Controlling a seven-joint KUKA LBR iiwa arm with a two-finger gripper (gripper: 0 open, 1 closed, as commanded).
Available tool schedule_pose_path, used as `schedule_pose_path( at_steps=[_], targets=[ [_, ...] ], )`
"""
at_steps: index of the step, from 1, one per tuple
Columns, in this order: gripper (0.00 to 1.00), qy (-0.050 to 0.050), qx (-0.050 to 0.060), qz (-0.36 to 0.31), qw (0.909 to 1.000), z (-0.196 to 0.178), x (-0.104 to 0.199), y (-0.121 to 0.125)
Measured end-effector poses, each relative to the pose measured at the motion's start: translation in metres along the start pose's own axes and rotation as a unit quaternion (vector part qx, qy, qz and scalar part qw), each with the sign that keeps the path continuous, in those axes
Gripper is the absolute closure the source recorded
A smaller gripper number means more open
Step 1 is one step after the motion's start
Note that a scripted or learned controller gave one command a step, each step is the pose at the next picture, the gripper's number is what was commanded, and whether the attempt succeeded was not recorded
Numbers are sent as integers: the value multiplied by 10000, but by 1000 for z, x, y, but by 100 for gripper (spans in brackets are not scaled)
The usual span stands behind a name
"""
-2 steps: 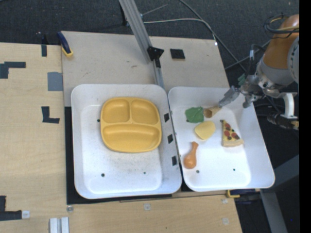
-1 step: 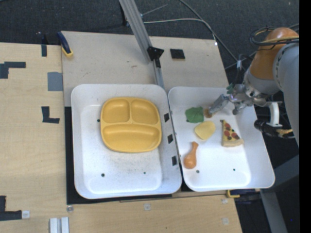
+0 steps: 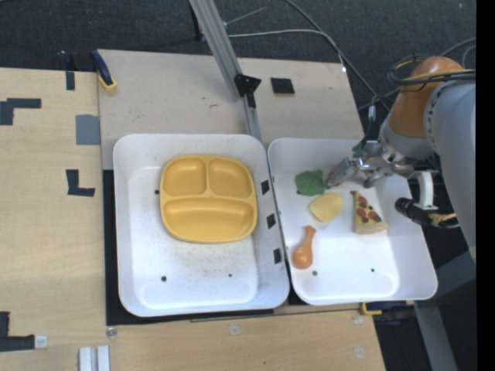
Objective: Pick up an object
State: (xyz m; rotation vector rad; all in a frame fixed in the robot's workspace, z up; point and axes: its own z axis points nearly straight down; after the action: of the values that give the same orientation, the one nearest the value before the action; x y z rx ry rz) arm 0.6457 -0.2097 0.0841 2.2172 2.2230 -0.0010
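I see two white bins side by side on the desk point(image 3: 193, 91). The left bin point(image 3: 139, 284) holds a yellow tray point(image 3: 209, 198) with three compartments, lying flat toward the bin's 12 o'clock half.

The right bin point(image 3: 387, 280) holds four small items. A green piece point(image 3: 309, 182) lies toward the bin's 10 o'clock. A pale yellow piece point(image 3: 326, 207) lies just beside it, at its 5 o'clock. An orange drumstick point(image 3: 303, 248) lies at 7 o'clock from the yellow piece, apart from it, thin end pointing up. A pizza slice point(image 3: 366, 213) lies at 3 o'clock from the yellow piece, near but not touching.

The arm point(image 3: 445, 122) enters from 3 o'clock. The claw point(image 3: 342, 173) sits low over the right bin's upper part, pointing toward 9 o'clock, its tip between the green piece and the pizza slice, just at 12 o'clock of the yellow piece. I see nothing between its fingers; whether they stand wide or narrow, I cannot tell.

A blue and yellow clamp point(image 3: 103, 69) sits at the desk's 11 o'clock corner.
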Motion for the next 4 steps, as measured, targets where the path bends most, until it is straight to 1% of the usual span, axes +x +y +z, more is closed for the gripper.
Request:
schedule_pose_path(
  at_steps=[1, 2, 3, 4],
  targets=[
    [100, -4, 12, -7, 10000, -12, 0, 0],
    [100, 7, -8, 2, 10000, -56, 6, 1],
    [100, 7, -6, 4, 10000, -98, 8, 5],
    [100, 4, -18, 0, 10000, -147, 11, 15]
  ],
)
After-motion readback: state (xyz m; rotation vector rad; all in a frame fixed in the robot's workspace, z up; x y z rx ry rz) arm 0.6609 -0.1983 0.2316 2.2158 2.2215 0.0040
